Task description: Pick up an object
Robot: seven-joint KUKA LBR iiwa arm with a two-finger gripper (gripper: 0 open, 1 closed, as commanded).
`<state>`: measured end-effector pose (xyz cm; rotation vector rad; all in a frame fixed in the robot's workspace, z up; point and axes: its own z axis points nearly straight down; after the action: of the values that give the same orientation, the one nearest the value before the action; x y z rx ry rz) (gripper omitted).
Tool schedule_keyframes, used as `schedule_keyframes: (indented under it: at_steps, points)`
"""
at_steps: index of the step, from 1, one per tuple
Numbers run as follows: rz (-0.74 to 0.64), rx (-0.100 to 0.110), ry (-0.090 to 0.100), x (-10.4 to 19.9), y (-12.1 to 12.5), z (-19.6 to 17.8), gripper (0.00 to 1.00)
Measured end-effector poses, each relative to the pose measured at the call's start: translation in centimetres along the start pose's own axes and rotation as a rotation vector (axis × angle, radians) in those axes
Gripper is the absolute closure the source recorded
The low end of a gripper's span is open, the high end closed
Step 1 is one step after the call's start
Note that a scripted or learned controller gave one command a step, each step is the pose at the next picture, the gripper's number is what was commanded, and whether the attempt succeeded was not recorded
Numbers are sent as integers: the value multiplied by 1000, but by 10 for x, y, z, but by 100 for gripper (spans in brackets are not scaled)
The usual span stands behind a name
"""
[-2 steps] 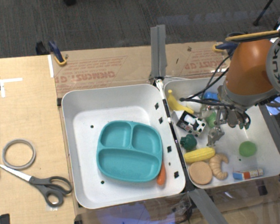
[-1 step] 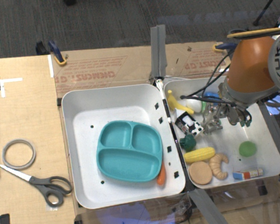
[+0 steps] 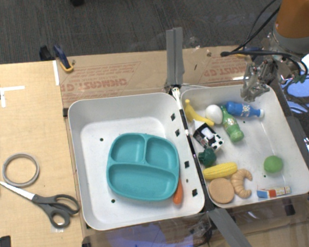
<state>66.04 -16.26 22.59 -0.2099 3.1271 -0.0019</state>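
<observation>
The right bin (image 3: 293,133) held the blue bottle (image 3: 244,109), lying on its side near the bin's far edge, blue-bodied with a white end. The gripper (image 3: 251,89) hovered just above the bottle; its finger spacing could not be determined.

Arm enters from the upper right, orange band at the frame's top-right corner, grey wrist just below it with cables trailing off to the left and right. End effector (image 3: 253,89) hangs at the far right of the scene, pointing down, metal fingers low. Finger gap too small to read.
</observation>
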Motion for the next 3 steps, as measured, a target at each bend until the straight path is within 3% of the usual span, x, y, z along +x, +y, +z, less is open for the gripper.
schedule_keyframes:
  at_steps: [1,2,3]
  points:
    - [0,-1,1,0,0,1,0]
    - [46,-1,0,12,18,115,0]
    - [182,-1,2,23,15,132,0]
